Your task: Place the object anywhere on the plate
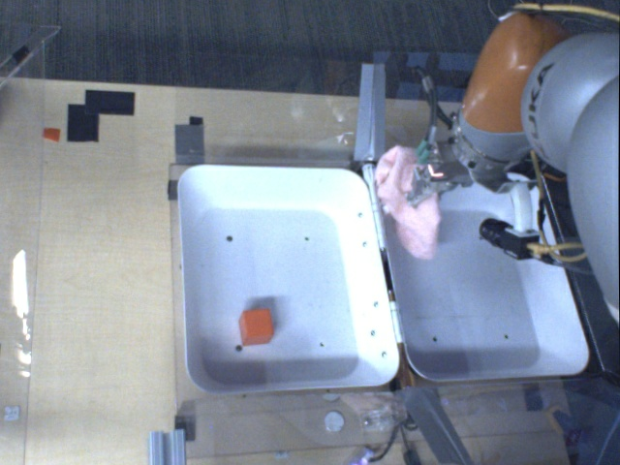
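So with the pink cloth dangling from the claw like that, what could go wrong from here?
1. The pink cloth hangs from the claw right over the divider between the left bin and the right bin, so a release could leave it draped over the rim.
2. Only a corner looks pinched; it may slip free during travel.
3. The hanging end could drag on the rim.
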